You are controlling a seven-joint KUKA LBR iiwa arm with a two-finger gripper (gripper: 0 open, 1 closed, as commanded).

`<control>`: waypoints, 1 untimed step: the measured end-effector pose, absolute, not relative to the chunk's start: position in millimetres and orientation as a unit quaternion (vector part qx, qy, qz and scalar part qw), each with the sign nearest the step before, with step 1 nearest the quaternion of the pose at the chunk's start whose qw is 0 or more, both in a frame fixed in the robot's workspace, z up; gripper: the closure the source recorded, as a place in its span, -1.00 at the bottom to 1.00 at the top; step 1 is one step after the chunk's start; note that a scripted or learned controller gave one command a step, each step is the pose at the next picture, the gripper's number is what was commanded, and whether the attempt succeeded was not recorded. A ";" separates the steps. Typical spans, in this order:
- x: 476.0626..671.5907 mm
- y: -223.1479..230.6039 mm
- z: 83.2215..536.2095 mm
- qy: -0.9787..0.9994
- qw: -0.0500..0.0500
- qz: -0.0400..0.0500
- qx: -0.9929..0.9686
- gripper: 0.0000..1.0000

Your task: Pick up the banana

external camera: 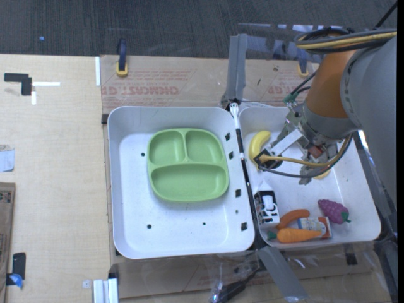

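The yellow banana [257, 144] lies curved in the right bin [353, 188], against its upper left wall next to the divider. My gripper [310, 160] hangs low over the middle of this bin, to the right of the banana and apart from it. The grey wrist and orange band sit above it and hide its tip. A small yellow piece [323, 173] peeks out just under the gripper; I cannot tell what it is.
The left bin [126, 188] holds a green divided plate [187, 165]. Along the right bin's front lie a black-and-white block [267, 207], two orange carrots [297, 235], and purple grapes [333, 211].
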State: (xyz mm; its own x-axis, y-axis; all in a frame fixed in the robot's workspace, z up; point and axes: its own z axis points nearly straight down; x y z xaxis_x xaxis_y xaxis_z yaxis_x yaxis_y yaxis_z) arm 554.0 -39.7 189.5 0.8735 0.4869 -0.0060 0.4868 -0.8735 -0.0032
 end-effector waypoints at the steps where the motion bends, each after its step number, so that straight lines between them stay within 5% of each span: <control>1: 636.4 -15.7 208.6 -0.280 0.000 0.002 -0.960 -1.00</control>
